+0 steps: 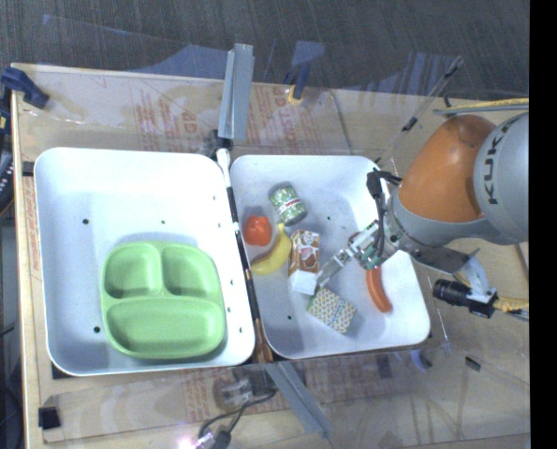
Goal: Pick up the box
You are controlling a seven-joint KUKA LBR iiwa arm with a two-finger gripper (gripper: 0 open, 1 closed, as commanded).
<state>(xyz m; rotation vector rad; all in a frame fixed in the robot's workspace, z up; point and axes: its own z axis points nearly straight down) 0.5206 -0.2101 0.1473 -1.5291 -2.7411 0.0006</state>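
Claw: low in the right bin, fingers reaching left from the wrist, tips just beside the box; cannot tell whether spread or pressed together, nothing seen between the fingers.
Box: brown and white carton, right bin, near its middle, lying with its long side running away from the camera; not lifted.
Neighbours: banana touching or nearly touching the box on its left, tomato beyond that; can above; patterned pouch just below the claw; sausage to the right, under the wrist.
Left bin: green tray lying in it, well apart from the work.
Step in hand: likely lining up on the box before closing.
Approach: best centred over the box, fingers straddling its short width, not its length.
Clearance: left finger needs room between box and banana; otherwise likely to nudge both.
Descent: straight down, far enough to catch the sides rather than the top edge.
Risk: pouch close under the tips, easy to catch by mistake; carton may slide on the smooth bin floor if touched on one side first.
Check: lift slowly, confirm box between the fingers.
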